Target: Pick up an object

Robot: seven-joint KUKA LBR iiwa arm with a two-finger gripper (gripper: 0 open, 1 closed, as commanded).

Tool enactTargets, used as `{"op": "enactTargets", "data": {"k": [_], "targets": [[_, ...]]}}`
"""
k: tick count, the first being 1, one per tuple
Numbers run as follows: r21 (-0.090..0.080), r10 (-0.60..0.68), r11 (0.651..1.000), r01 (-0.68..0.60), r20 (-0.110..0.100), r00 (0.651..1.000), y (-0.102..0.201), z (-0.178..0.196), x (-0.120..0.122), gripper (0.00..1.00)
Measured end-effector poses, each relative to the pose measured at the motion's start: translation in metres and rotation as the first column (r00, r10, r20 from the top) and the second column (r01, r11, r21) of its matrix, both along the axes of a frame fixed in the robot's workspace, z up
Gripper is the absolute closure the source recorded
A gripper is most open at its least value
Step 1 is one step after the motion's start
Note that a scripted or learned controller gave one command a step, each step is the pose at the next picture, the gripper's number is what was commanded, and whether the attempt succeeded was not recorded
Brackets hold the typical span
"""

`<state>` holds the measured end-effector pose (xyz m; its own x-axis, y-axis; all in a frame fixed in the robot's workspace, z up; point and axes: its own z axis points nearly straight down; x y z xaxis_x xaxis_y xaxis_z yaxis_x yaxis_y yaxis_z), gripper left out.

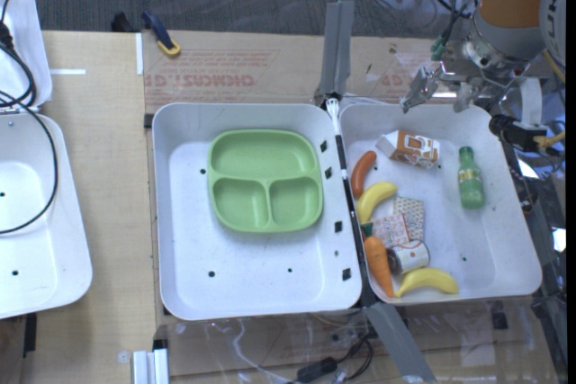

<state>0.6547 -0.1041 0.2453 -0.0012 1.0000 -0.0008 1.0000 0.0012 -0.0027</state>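
Gripper (pixel 443 91) is hanging with fingers spread, gripping nothing, over the right bin (pixel 504 279) at its 12 o'clock rim. I'm seeing the orange carton (pixel 415 148) lying just toward 6 o'clock, the green bottle (pixel 469 178) beside it.

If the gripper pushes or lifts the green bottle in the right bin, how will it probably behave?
The green bottle lies on its side on the bin floor, so its round body would probably roll if pushed sideways. Its surface looks smooth and glossy, so it may slip. It seems rigid and probably light.
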Motion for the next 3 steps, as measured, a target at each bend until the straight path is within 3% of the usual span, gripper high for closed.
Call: {"op": "enactTargets", "data": {"k": [1, 2, 3], "targets": [[0.000, 0.008, 1.000, -0.008, -0.001, 1.000, -0.004, -0.049, -0.081, 0.00], [0.000, 0.125, 0.992, -0.125, 0.001, 0.992, -0.033, -0.143, -0.033, 0.00], [0.013, 0.129, 0.992, -0.129, -0.025, 0.991, -0.075, -0.155, -0.001, 0.00]]}}
